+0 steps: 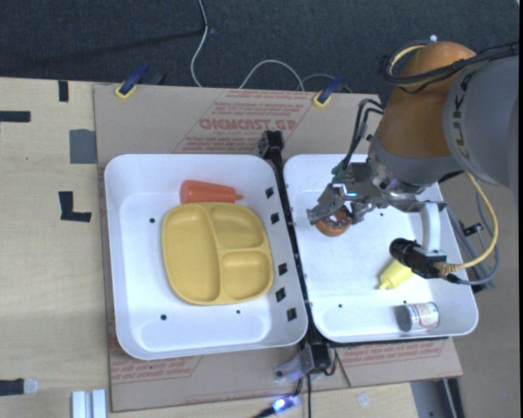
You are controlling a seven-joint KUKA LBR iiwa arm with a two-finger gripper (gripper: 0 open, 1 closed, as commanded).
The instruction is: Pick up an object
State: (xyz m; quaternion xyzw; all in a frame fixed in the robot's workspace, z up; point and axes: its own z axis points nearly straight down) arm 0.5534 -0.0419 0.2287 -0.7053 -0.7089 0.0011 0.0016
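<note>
**Gripper [335,209] low over a small brown thing [334,226] in the right bin [357,290]**

Bench [35,233] carries a cardboard sheet [244,120] with red print, and two white bins sit on that sheet, touching along one shared edge. The left bin [126,233] and the right bin are about the same size.

The arm [427,103], grey with an orange band, comes in over the right bin's far right corner and bends down toward the bin's far left part. The gripper at its end hangs there, close to the shared edge. It cannot be told whether the gripper is open or closed, or whether it touches anything.

A yellow plate [216,252] with three compartments lies flat in the middle of the left bin. An orange carrot [209,192] lies just beyond the plate's far rim, along the bin's far edge, with its thin end pointing toward the shared edge.

A can [418,316], silver with a reddish label, lies on its side in the right bin's near right corner. A yellow thing [392,275] lies near the right edge, a little farther in than the can and apart from it.

The brown thing is round and the smallest of all. It lies in the far left part of the right bin, directly under the gripper and partly hidden by it.
</note>
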